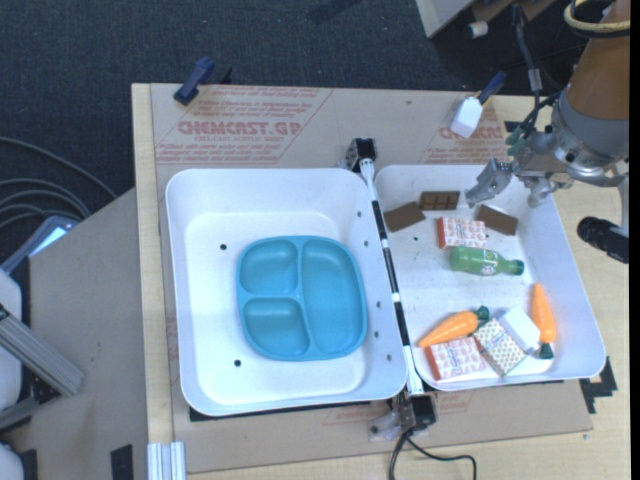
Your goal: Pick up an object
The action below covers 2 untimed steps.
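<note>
Probably the green bottle (484,261) is light, stiff and a bit slippery; take it across its middle, while the gripper (512,180) hovers with jaws apart, holding nothing

— What sits in the left shallow white plastic bin (190,268)?
— A light-blue, three-compartment plastic tray (300,298).
— And beyond that tray?
— A printed brown cardboard sheet (250,123), with a blue clamp (195,80) at its far edge.

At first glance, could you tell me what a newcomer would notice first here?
The blue divided plate lies alone in the left bin. The right bin holds two orange carrots, a green bottle and small cartons, with the gripper over its far edge.
</note>
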Motion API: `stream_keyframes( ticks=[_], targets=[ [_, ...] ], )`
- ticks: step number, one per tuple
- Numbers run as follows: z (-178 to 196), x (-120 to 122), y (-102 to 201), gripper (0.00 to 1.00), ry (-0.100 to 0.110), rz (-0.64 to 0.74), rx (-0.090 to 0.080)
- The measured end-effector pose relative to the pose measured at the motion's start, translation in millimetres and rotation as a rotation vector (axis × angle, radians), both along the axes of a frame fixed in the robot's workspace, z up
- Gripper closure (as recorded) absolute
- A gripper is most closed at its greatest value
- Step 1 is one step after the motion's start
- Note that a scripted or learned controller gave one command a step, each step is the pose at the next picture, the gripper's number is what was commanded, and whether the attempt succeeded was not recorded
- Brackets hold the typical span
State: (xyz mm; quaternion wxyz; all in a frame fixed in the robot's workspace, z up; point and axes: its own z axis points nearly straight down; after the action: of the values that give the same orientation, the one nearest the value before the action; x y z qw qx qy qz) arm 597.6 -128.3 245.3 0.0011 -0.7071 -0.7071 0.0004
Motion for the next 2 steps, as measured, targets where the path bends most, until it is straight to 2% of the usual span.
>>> stream_keyframes(
  ticks=[1,2],
  targets=[
    [-155,-65,-17,0.0,0.001,-0.001,0.0],
    [-160,-30,25,0.0,-0.003,0.001,-0.001]
  ],
)
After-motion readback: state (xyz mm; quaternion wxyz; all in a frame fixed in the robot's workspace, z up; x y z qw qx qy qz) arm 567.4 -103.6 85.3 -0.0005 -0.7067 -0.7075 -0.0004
